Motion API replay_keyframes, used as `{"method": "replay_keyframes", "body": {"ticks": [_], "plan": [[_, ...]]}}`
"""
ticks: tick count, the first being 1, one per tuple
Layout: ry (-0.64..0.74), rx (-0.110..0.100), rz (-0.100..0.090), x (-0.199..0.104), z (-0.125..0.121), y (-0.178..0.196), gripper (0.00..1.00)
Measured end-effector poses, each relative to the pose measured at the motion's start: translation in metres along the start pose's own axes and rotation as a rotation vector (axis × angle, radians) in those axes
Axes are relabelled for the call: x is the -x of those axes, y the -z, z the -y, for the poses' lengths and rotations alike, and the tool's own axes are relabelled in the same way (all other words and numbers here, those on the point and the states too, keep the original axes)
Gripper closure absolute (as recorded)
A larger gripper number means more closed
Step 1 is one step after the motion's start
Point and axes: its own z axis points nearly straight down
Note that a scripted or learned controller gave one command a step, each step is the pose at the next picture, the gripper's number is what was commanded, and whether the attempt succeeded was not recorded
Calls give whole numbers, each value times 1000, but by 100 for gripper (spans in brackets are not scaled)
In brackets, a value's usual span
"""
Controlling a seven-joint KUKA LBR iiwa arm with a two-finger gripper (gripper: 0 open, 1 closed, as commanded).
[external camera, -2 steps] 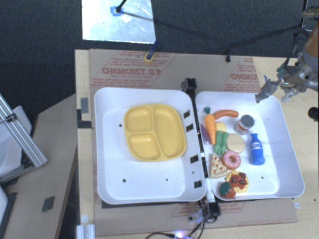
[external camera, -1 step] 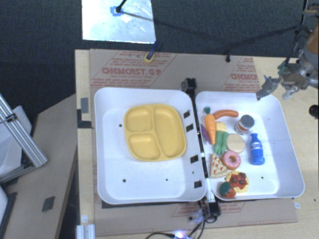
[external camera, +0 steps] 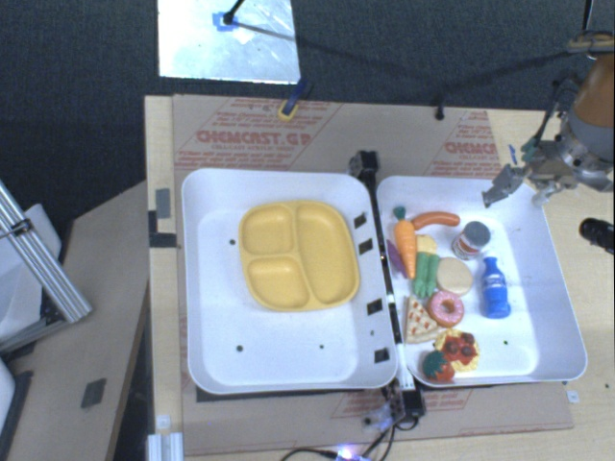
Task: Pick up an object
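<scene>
A dark carpeted floor surrounds a wooden bench. On the bench lies a sheet of brown cardboard printed with red lettering. A shiny square plate lies on the floor beyond the bench, with a thin dark rod slanting down to a blue mark on it. A black cable runs across the floor toward the right. A yellow clip sits at the cardboard's far edge. At the left stands a metal frame over a pale, angled board. Light is even and soft.
</scene>
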Motion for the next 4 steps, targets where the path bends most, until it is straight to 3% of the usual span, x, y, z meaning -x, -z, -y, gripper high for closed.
{"method": "replay_keyframes", "body": {"ticks": [2, 3, 4], "plan": [[3, 0, -1, 3, -8, -122, 0], [3, 2, 0, 3, -9, -131, 0], [6, 6, 1, 3, -11, -119, 100]]}}
